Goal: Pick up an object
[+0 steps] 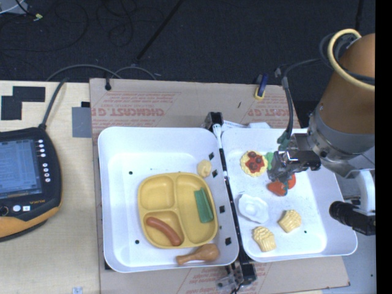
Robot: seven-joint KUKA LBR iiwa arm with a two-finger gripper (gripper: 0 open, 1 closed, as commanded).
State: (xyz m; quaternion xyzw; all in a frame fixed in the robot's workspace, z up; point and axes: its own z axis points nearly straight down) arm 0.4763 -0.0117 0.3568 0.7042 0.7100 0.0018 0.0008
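My gripper [280,175] hangs low over the right bin [331,237], right above a red tomato-like toy [280,187] that it touches or nearly touches. A green piece [270,159] sits just left of the gripper. A small pizza toy [253,163] lies to the left of it. In the same bin lie a white fried-egg toy [252,207] and two yellow corn pieces [290,220] [264,237].
The left bin [122,158] holds a yellow divided plate [153,195] with a sausage [163,230] and a green piece [203,205]. A drumstick [199,255] and a small yellow toy [204,168] lie beside it. A teach pendant [24,170] lies at far left.
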